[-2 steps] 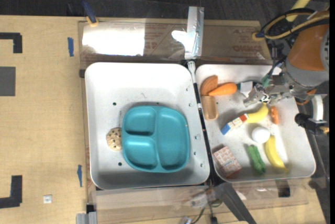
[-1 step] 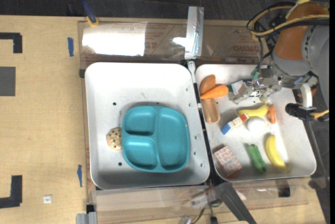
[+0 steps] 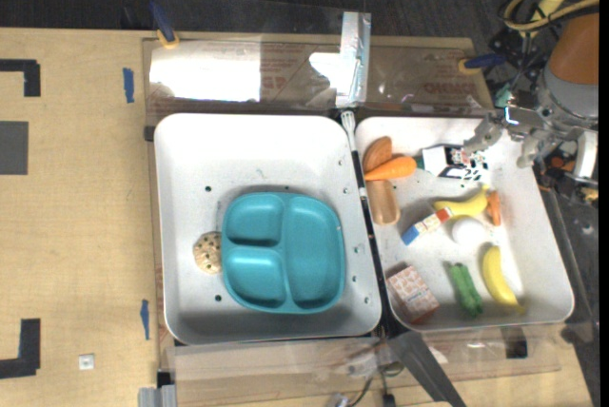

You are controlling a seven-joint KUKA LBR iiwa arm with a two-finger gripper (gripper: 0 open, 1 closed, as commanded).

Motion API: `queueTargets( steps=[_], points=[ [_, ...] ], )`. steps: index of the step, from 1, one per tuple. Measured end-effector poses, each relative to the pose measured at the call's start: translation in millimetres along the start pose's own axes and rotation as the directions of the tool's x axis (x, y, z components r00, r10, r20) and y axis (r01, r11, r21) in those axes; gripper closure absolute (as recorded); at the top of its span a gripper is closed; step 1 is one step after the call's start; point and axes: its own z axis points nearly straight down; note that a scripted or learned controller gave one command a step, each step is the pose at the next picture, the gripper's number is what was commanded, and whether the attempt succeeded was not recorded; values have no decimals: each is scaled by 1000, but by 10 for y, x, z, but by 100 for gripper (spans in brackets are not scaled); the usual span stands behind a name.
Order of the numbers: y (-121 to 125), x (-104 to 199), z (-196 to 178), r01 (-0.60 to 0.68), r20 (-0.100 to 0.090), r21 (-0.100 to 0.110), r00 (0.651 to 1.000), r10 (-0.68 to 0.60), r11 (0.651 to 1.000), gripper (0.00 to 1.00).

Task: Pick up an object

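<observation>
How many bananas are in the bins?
2. One banana lies at the right bin's lower right, beside a green thing. Another, smaller yellow banana lies mid-bin. Others could hide under the pile.

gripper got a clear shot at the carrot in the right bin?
Probably yes. The carrot lies on top near the right bin's back-left corner, nothing over it. It touches the brown roll and the bin wall is close, so finger room looks tight.

teal plate (image 3: 284, 251) | orange carrot (image 3: 390, 169) | yellow banana (image 3: 497, 277) | green block (image 3: 464, 289) | speckled cookie (image 3: 207, 252)
</observation>
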Motion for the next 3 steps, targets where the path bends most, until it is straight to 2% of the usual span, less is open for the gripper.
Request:
queueTargets(
  steps=[1, 2, 3],
  points=[
    [-471, 46, 740, -42, 0, 12, 999, 42, 999, 0],
    [-337, -88, 842, 239, -7, 1, 971, -238, 971, 0],
    [-322, -105, 725, 237, -1, -3, 972, -237, 972, 100]
  ],
)
